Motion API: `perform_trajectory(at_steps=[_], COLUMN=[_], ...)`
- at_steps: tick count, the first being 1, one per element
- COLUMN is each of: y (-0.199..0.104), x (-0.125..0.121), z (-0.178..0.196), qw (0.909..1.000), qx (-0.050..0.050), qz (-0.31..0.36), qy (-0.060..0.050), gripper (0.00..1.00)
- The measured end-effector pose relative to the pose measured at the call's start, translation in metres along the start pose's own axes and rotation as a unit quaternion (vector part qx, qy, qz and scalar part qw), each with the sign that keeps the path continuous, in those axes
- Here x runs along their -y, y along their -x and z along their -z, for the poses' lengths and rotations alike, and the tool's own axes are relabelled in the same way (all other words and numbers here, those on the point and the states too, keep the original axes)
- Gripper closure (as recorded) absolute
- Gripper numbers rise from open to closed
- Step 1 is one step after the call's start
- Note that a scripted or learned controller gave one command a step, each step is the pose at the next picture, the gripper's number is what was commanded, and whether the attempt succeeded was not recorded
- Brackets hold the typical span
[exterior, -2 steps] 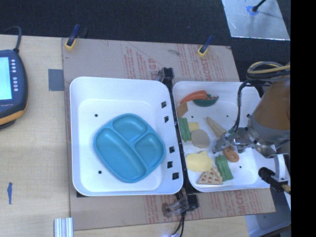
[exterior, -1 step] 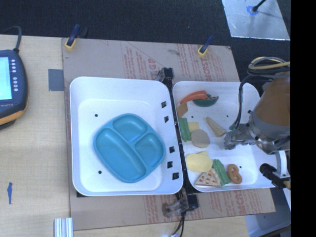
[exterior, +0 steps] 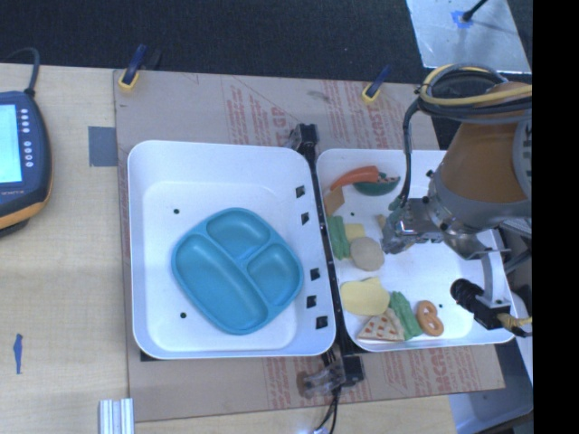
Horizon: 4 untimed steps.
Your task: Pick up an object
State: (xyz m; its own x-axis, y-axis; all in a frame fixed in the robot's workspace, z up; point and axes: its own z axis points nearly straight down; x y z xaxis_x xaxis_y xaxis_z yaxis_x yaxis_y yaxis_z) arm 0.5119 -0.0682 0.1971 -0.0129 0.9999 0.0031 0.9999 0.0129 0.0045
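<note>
The right bin [exterior: 452, 328] holds several toy foods: an orange carrot with a green top [exterior: 362, 177], a green pod [exterior: 337, 237], a beige round piece [exterior: 367, 255], a yellow chip [exterior: 365, 297], a pizza slice [exterior: 380, 327], a green stick [exterior: 404, 316] and a small pretzel [exterior: 428, 318]. My gripper [exterior: 398, 231] hangs low over the bin's upper middle, just right of the beige piece and below the carrot. The wrist hides its fingers from above.
The left bin [exterior: 154, 174] holds a blue sectioned plate [exterior: 237, 268]. A teach pendant [exterior: 18, 161] lies on the bench at far left. Clamps [exterior: 133, 68] pin the cardboard mat at the back. The arm's grey body [exterior: 484, 174] covers the right bin's right side.
</note>
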Motion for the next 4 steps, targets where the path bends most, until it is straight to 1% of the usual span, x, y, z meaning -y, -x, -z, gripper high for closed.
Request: perform_trajectory(at_steps=[1, 2, 3, 4], y=[0.006, 0.043, 0.044, 0.044], x=[0.002, -0.042, -0.043, -0.042], z=[-0.005, -0.107, -0.089, -0.09], qw=[1.0, 1.0, 1.0, 1.0], qx=[0.001, 0.001, 0.002, 0.002], qz=[-0.004, -0.005, -0.004, -0.004], qy=[-0.004, -0.002, 0.001, 0.001], gripper=[0.0, 0.0, 1.0, 0.0])
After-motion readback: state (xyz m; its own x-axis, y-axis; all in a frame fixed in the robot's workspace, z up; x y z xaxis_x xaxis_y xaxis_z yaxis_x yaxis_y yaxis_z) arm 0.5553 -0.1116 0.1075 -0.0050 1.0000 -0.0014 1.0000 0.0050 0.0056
